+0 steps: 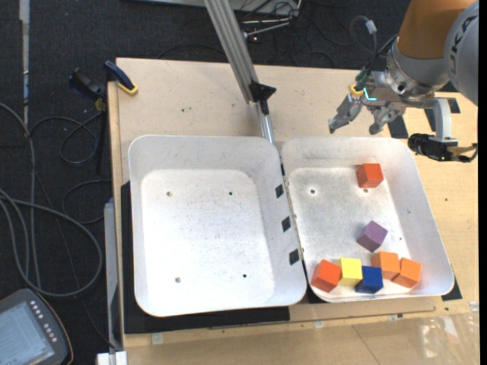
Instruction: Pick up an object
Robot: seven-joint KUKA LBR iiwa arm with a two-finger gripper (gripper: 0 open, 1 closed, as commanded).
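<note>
The gripper (364, 120) hovers above the right bin's (426, 196) far rim, fingers spread and holding nothing. The lone orange block (370, 175) sits nearest below (others crowd the near edge (365, 273)). A descent here could strike the rim.

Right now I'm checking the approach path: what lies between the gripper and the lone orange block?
Only the right bin's white rim and bare floor separate the gripper from the orange block.
</note>
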